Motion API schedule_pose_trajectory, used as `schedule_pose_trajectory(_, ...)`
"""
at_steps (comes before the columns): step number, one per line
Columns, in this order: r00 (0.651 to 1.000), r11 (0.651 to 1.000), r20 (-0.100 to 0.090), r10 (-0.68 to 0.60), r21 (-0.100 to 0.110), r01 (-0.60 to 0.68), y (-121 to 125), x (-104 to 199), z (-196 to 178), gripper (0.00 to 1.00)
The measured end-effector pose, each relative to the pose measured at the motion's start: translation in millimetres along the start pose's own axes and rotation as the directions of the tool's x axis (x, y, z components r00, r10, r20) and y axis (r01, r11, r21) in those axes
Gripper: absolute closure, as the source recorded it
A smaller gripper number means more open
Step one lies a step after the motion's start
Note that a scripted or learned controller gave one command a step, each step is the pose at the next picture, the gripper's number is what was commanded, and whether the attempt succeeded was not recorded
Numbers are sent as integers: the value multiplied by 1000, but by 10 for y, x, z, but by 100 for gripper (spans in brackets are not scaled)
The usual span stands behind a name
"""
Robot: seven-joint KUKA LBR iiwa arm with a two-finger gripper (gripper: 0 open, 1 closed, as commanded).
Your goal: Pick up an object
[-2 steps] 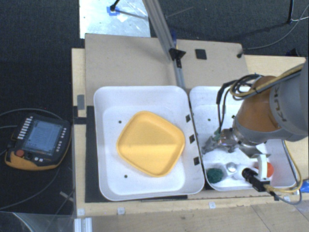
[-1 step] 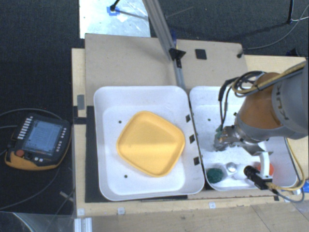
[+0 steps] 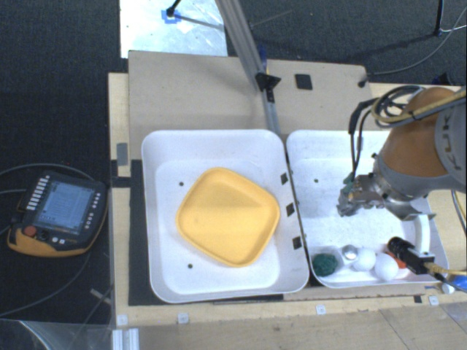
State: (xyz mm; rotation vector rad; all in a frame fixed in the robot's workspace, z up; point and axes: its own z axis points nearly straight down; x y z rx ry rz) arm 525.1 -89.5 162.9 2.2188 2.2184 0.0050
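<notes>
In the left bin (image 3: 155, 195) a yellow plate (image 3: 228, 216) lies flat and fills most of the floor. It looks like a poor target: it is wide and low, so a pincer coming down on it would probably meet its face and slip off rather than close on an edge.

In the right bin (image 3: 315, 155) the smaller candidates crowd against the near wall: a green object (image 3: 326, 262), just beside it a small grey ball (image 3: 350, 253), then two white balls (image 3: 363, 259) touching or nearly so. The pincer (image 3: 350, 201) hangs over bare bin floor, farther from the near wall than that row and apart from every object; whether it is released or clenched I cannot tell, and nothing is visibly in it.

A descent from here would likely close on nothing. Moving to the row brings other risks: the balls may roll at the first touch, the neighbours leave little room, and the near wall could block the pincer.
</notes>
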Motion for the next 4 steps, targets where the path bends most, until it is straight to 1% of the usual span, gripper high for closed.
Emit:
schedule_pose_trajectory(1, 1000, 1000, 0, -1, 0, 1, 14, -1, -525, 100)
schedule_pose_trajectory(3, 1000, 1000, -2, -5, 4, 5, 120, 1055, -619, 100)
schedule_pose_trajectory(4, 1000, 1000, -2, -4, 4, 4, 357, 1481, -679, 100)
